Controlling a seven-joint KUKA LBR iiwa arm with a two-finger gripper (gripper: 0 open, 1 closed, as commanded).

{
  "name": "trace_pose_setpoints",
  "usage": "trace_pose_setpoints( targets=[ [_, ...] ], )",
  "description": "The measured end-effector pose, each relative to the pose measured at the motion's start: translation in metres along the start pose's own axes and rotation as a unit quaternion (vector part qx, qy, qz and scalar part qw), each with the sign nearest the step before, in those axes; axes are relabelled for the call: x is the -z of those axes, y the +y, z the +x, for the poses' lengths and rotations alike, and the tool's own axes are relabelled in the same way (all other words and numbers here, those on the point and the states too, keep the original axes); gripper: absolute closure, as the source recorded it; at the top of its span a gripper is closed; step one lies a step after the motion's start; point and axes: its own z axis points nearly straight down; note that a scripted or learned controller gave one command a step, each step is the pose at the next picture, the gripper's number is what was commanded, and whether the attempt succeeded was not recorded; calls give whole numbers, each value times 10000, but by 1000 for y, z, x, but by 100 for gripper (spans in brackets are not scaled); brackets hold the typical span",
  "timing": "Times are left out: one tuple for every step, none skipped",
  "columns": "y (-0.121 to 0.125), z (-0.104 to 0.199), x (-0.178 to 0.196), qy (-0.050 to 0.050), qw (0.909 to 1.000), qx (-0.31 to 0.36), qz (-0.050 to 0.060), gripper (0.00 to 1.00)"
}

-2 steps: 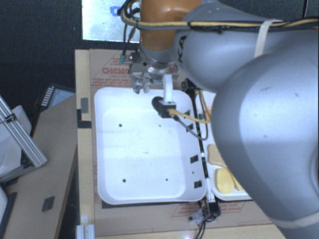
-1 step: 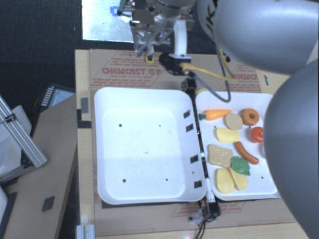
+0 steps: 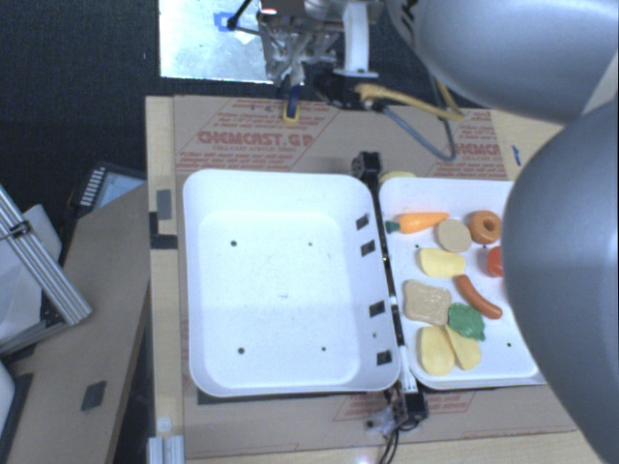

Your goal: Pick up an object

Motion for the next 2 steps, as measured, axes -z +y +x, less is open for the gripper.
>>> trace_pose_setpoints(
  targets=[
    [-1,-11,99,10,10000,3,-31,100],
    [-109,3,-1,-19,9999,20,98,100]
  ],
)
